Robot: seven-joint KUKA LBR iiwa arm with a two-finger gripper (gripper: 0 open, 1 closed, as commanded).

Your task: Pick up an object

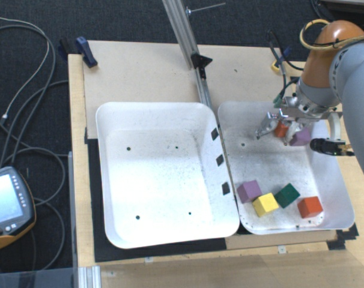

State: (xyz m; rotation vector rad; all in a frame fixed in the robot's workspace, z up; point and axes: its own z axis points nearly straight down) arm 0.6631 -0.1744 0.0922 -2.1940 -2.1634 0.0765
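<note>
Upper right: the grey arm's two-finger gripper [280, 126] clamps a small orange block [281, 130], barely above the right white bin [332, 179]; lifting remains.

Grey arm with orange band

The arm [350, 65] is smooth, rounded grey with an orange band [323, 50] above the wrist; thin cables trail beside the small silvery metal gripper [277, 125] below it.

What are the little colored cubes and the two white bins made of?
The yellow cube, green cube, purple cube and orange cube look like painted wood or foam: flat matte color, crisp edges. I can't tell which. The right bin and left bin look like thin molded plastic: smooth, rounded corners, slightly glossy, speckled with dark marks.
</note>
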